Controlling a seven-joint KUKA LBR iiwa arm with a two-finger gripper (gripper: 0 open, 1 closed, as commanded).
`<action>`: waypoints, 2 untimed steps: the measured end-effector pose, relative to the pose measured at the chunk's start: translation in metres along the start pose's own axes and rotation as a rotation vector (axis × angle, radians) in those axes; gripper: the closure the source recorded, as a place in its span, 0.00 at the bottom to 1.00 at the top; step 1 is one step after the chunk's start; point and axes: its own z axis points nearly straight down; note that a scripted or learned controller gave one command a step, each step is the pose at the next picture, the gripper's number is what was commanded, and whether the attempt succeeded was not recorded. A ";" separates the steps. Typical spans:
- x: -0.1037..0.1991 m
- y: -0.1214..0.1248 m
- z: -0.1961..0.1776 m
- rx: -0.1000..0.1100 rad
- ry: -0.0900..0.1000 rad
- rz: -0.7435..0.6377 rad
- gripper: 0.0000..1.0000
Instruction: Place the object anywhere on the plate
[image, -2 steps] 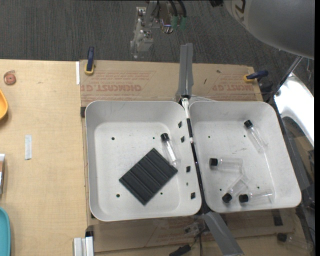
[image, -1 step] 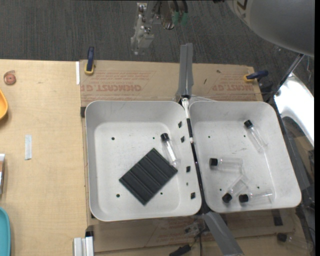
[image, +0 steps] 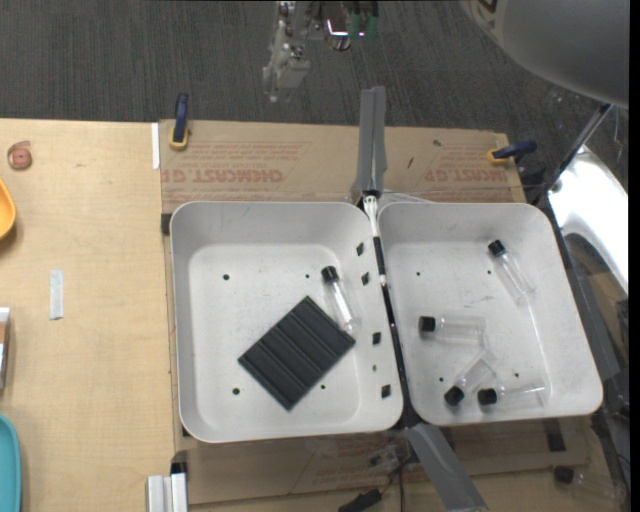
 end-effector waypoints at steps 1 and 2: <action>-0.001 0.000 -0.009 -0.001 -0.004 0.001 1.00; -0.003 0.000 -0.017 -0.002 -0.007 0.001 1.00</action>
